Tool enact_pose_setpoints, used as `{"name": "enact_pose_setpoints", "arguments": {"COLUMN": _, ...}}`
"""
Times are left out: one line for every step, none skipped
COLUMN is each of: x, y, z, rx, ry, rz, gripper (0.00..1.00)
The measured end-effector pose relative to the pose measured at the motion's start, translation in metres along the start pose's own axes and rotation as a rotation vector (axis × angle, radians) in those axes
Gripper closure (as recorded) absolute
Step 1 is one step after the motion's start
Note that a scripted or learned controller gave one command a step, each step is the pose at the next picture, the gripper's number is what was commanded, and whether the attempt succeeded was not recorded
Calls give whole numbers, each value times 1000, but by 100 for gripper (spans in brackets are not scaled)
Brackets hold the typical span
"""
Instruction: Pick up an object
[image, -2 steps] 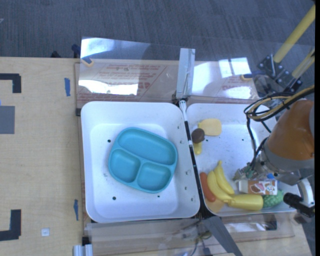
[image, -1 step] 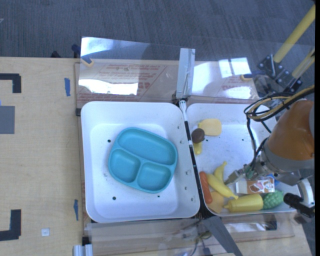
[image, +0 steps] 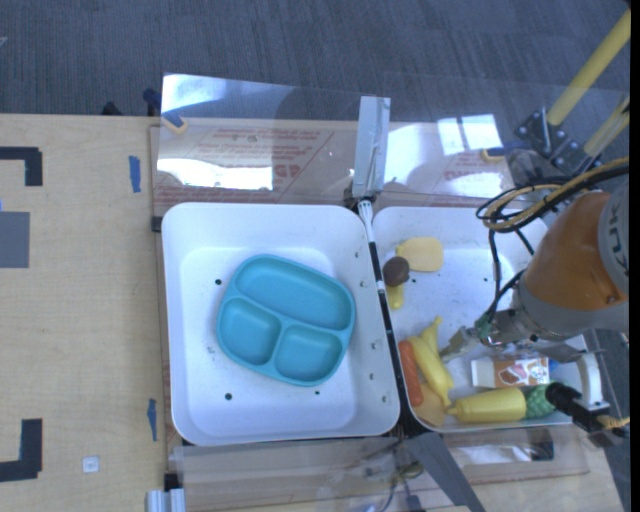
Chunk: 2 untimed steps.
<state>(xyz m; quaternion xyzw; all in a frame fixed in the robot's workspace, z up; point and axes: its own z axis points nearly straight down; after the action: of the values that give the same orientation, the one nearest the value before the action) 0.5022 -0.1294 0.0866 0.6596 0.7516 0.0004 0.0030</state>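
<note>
Yellow corn cob (image: 490, 404) lies just below my tool (image: 487, 330), long axis crosswise, in right bin (image: 470, 262). Banana (image: 432, 362) beside tool's left. Tool's grip state: cannot tell.

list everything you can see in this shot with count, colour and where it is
bins: 2, white, side by side on the bench
divided plate: 1, light blue, three compartments, middle of the left bin
yellow block: 1, pale yellow, top of the right bin
brown ball: 1, dark brown, beside the yellow block, near the divider
banana: 1, yellow, lower left of the right bin
carrot: 1, orange, along the banana's left side
corn cob: 1, yellow with a green end, bottom of the right bin
small carton: 1, white with a red print, just above the corn cob
arm: 1, grey with an orange band, over the right bin
gripper: 1, dark, low over the right bin by the carton
</note>
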Motion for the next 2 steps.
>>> {"name": "enact_pose_setpoints", "arguments": {"x": 24, "y": 14, "z": -1, "rx": -6, "ry": -6, "rz": -354, "gripper": 0}}
{"name": "enact_pose_setpoints", "arguments": {"x": -53, "y": 37, "z": -14, "rx": 5, "ry": 3, "rz": -119, "gripper": 0}}
